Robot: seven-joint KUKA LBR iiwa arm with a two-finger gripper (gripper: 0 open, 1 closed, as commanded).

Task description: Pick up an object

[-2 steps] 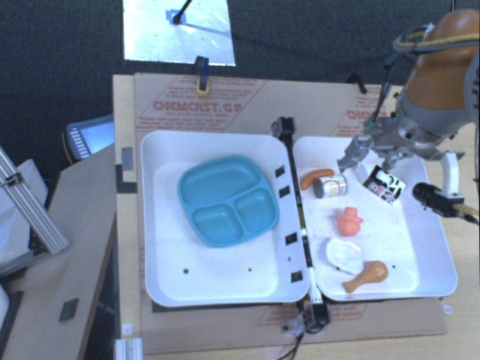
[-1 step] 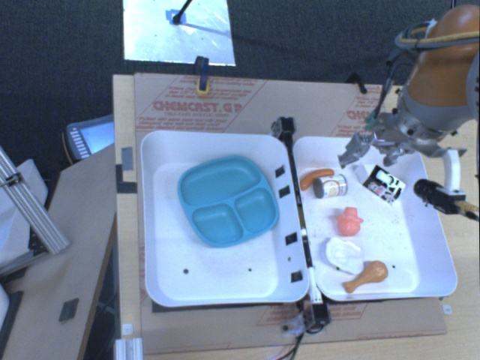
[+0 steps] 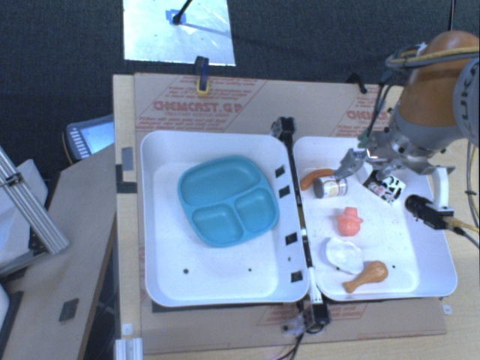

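The right bin (image 3: 431, 272) holds several small objects. A brown curved piece (image 3: 315, 177) lies near its left wall, with a small grey can (image 3: 330, 188) on its side right beside it. A pink toy (image 3: 349, 221) lies in the middle, a white lump (image 3: 343, 253) below it, and a brown drumstick (image 3: 367, 274) near the front edge. A black-and-white item (image 3: 386, 188) lies toward the right. My gripper (image 3: 352, 160) reaches in from the upper right and hangs just above and right of the can. Nothing shows in its grasp.
The left bin (image 3: 161, 276) holds a blue divided plate (image 3: 227, 199). A black divider strip (image 3: 294, 201) runs between the two bins. The arm's grey body and orange band (image 3: 439, 58) loom over the right bin's far right corner, and a black part (image 3: 424, 210) sticks out below it.
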